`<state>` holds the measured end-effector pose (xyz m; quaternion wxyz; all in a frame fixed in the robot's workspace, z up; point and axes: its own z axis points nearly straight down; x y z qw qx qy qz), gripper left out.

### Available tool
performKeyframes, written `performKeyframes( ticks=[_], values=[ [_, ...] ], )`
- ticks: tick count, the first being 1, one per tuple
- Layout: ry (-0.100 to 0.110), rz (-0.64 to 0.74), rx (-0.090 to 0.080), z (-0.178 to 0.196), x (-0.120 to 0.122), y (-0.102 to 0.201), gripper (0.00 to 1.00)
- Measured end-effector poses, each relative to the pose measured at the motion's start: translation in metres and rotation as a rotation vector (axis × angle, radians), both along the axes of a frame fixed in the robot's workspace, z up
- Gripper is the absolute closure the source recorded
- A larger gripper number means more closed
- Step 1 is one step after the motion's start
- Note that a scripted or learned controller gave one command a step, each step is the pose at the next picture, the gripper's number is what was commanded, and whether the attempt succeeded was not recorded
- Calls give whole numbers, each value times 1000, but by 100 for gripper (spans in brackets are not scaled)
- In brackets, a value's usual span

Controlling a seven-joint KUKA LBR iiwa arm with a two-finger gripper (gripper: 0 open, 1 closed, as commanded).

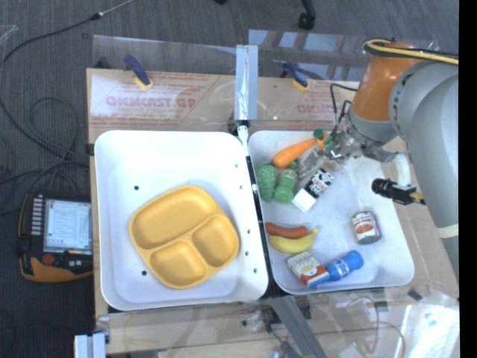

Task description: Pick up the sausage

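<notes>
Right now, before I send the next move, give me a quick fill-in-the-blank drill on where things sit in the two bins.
1. The sausage lies in the ____ bin, as the camera sees it.
2. Right beside the sausage, on the side nearer the camera, lies a yellow ____.
3. The yellow divided tray has ____ compartments.
4. The gripper sits at the far end of the right bin, close to the orange ____.

Missing words: right; banana; three; carrot

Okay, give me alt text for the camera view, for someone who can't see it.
A grey robot arm's tool hovers at the right bin's far end near a carrot, while the red sausage lies untouched beside a banana nearer the front. The left bin holds a yellow divided plate.
</notes>
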<state>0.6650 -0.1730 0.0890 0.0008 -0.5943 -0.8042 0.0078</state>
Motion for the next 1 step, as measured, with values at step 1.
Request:
performKeyframes(
  ticks=[1],
  values=[
    [0,82,0,0,0,16,0]
  ],
)
